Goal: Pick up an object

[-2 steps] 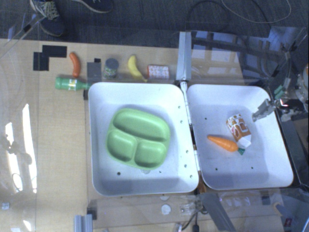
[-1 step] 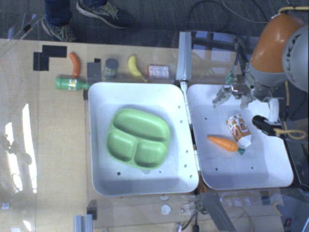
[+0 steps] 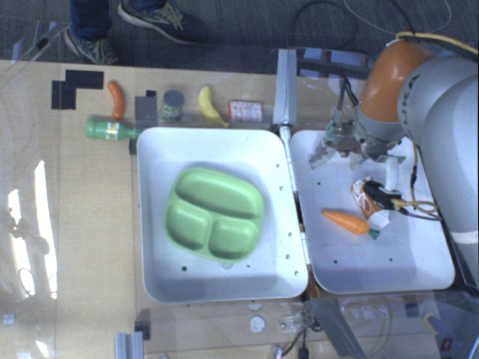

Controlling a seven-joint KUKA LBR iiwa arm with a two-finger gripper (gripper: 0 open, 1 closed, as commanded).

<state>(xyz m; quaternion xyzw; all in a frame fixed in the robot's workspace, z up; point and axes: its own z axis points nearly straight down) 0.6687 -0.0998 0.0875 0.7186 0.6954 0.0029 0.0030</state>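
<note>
Quick count: two white bins, left bin [image 3: 150,223] and right bin [image 3: 419,268]. One green divided plate [image 3: 215,213] with three compartments. One toy carrot [image 3: 346,221], one crumpled snack packet [image 3: 368,193]. On the table [image 3: 67,223] behind the bins: one green bottle [image 3: 111,130], one hot dog [image 3: 116,99], one small can [image 3: 173,105], one banana [image 3: 209,104], one red-and-white box [image 3: 245,111]. Two sneakers [image 3: 153,15] at the top.

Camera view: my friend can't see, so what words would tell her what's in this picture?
A grey robot arm reaches from the right over the right white bin, which holds a carrot and a small packet. The left white bin holds a green divided plate. A green bottle, sausage, can and banana lie behind it.
</note>
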